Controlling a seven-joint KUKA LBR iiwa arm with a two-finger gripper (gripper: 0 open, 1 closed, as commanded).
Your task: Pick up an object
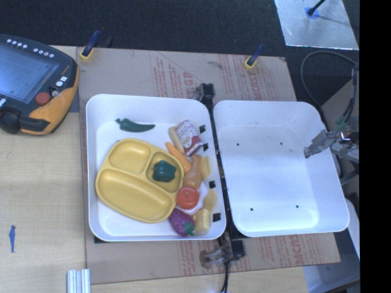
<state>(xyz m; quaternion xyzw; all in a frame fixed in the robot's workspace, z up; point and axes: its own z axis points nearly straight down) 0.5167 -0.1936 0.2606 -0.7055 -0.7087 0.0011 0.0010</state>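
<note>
While the pincer (317,144) sits at the far right edge of the right bin (275,170), I cannot tell how wide it is open, and I see nothing held in it. From my seat it looks parked clear of the work, which makes sense, as every item I could pick lies in the left bin (101,112), well apart from it.

That left bin holds a yellow divided plate (131,185), taking up most of its floor, with a dark green toy (164,171) resting in 1 of its 3 compartments. A green chili (135,125) lies alone near the top left corner, away from the plate. The rest is crowded into the narrow strip between the plate and the bin's right wall: a small packet (188,136), an orange carrot (178,156), a red tomato (187,197), a purple piece (181,222) and some pale yellow bits I cannot name.

I judge the task has not started. The chili looks the easiest target, since it has free space around it; the crowded pieces touch each other and the wall, so fingers may not slip in. A control pad (33,84) rests on the desk (36,188) at the upper left.
</note>
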